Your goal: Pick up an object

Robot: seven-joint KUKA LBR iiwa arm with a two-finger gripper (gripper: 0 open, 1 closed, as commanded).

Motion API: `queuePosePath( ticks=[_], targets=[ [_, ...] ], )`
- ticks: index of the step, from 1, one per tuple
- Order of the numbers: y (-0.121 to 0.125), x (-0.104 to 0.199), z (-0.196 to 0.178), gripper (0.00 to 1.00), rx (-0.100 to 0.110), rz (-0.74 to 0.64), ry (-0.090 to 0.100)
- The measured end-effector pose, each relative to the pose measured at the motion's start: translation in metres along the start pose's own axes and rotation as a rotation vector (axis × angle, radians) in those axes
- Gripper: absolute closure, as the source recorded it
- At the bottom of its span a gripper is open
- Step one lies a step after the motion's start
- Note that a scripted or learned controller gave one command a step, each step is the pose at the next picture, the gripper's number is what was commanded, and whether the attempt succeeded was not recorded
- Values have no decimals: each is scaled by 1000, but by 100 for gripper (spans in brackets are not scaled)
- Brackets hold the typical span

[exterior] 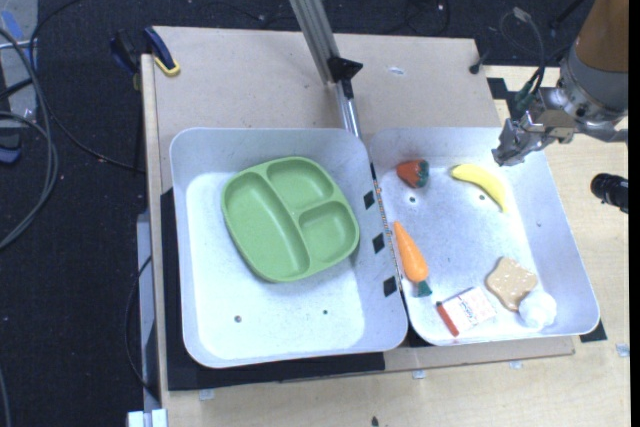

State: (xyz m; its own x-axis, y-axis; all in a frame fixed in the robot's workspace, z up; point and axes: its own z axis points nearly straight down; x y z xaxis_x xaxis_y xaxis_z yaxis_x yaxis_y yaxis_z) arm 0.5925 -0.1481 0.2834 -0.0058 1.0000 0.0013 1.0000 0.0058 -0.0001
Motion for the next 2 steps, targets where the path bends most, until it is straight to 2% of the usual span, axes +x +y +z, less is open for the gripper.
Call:
queuePosePath(
  ticks=[1,2],
  targets=[
    [-9,49,18,100,2,0,0],
    [-15,93,20,100,1,-1,0]
  ],
)
